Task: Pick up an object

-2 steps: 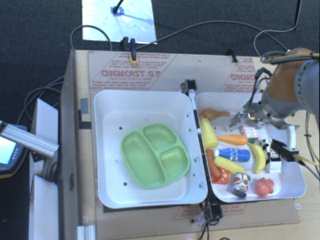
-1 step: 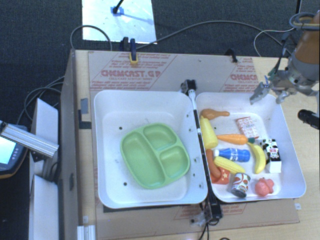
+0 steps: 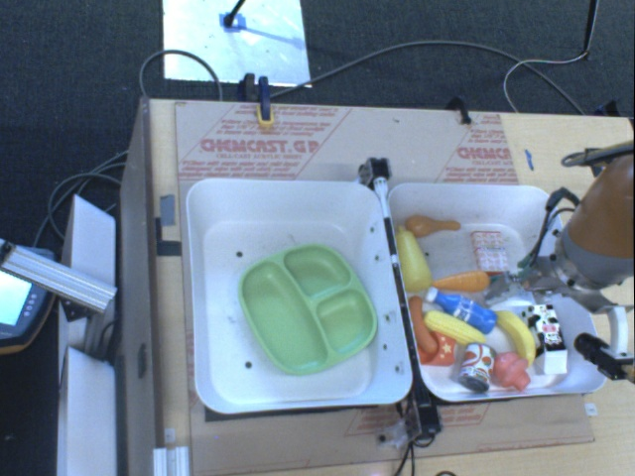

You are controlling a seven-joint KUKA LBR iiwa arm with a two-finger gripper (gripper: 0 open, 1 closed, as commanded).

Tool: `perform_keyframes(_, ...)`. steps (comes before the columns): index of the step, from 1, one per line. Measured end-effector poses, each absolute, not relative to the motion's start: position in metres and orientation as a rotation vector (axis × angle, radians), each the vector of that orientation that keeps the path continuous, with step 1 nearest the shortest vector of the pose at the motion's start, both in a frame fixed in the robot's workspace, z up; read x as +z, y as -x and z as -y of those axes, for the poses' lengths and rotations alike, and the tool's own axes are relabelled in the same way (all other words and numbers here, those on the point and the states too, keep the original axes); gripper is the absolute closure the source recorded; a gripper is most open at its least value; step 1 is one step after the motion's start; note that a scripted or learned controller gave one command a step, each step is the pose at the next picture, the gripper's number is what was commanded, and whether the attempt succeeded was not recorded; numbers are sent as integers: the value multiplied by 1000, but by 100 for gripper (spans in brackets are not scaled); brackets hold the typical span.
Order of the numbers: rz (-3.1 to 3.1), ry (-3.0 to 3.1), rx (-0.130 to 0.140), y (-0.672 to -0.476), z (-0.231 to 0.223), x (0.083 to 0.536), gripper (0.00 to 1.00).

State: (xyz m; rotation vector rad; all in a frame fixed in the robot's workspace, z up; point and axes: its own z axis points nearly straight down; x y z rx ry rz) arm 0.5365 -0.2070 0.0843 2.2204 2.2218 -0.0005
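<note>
**Arm low over a crowded right bin, nothing lifted yet**

The gripper (image 3: 508,288) sits low in the right bin (image 3: 466,198), reaching in from three o'clock. Whether it is apart, together or clamped on anything cannot be told; the tip is small and blurred against the toys.

Candidate objects are all in the right bin. An orange carrot (image 3: 460,282) lies just at nine o'clock of the tip. A blue bottle (image 3: 466,312) is at seven o'clock, a yellow banana (image 3: 514,333) at six. A cow-patterned box (image 3: 545,329) sits at five o'clock, close under the wrist. Further off: a yellow corn-like piece (image 3: 412,257), a small can (image 3: 475,365), a pink toy (image 3: 511,373).

The left bin (image 3: 213,206) carries a green divided plate (image 3: 308,307), well apart from the arm.

Risks, as judged: the pieces touch or overlap, so a closing grasp may catch two at once or nudge the target aside. Rounded toys such as the carrot or banana may squirt out. The wrist may also shove the box.
</note>
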Motion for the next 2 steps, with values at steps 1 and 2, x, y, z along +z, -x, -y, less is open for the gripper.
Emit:
perform_keyframes(1, -2223, -2220, 1, -492, 174, 84, 0)
perform_keyframes(2, -2221, -2219, 3, -487, 180, 90, 0)
